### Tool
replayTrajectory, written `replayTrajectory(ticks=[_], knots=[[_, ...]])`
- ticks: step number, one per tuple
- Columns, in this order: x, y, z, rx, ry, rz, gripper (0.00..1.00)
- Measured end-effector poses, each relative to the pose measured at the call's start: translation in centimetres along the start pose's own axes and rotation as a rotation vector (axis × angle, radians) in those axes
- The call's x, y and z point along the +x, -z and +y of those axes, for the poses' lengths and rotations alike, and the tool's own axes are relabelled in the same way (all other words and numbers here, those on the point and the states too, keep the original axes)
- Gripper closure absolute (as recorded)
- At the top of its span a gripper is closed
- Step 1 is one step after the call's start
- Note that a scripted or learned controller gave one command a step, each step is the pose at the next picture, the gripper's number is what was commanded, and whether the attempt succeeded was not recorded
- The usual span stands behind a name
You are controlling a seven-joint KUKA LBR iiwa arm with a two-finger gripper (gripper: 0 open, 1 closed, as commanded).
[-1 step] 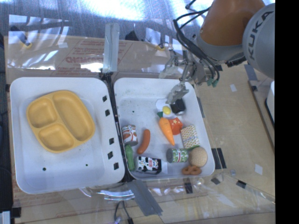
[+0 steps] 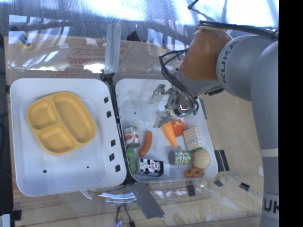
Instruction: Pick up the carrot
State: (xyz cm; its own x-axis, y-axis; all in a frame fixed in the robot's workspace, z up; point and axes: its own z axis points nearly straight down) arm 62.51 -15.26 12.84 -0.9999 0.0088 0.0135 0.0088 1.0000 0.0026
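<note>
- Camera view: the grey arm with its orange band comes in from three o'clock and hangs over the right bin (image 2: pixel 124 91), its gripper (image 2: pixel 163 112) low over the bin's upper middle.
- One metal finger (image 2: pixel 156 94) juts toward ten o'clock and another (image 2: pixel 159 122) reaches down toward seven o'clock. With that bare gap between them, the pincer looks released, and nothing sits inside it.
- Just below the gripper, at about five o'clock from it, lies the carrot (image 2: pixel 169 133), flat on the bin floor. The lower fingertip looks to be just touching its thick end, or a hair off; I cannot tell which.
- Its long axis runs from eleven o'clock to five o'clock, the wide end up by the gripper and the narrow tip pointing down toward a green can (image 2: pixel 179 157).
- A red piece (image 2: pixel 178 126) crowds the carrot's three o'clock side, seemingly touching it, and a sausage (image 2: pixel 146 143) lies off at its eight o'clock, apart from it.
- By my reckoning this is the approach step: the grasp is not yet made.
- Next, I think, the fingers need to come down on either side of the carrot, across its long axis, staying clear of the red piece, then close and lift.
- Over in the left bin, at nine o'clock, a yellow divided plate (image 2: pixel 60 122) plays no part.
</note>
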Motion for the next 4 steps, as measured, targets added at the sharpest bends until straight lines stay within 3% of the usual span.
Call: replayTrajectory(ticks=[1, 2, 3, 4], knots=[[6.5, -3.8, -3.2, 0.003, 0.040, -0.012, 0.00], [6.2, -2.5, -2.9, 0.003, 0.049, -0.018, 1.00], [11.2, -3.8, -5.6, 0.003, 0.275, -0.013, 1.00], [9.9, 9.2, 1.3, 0.007, 0.155, -0.029, 1.00]])
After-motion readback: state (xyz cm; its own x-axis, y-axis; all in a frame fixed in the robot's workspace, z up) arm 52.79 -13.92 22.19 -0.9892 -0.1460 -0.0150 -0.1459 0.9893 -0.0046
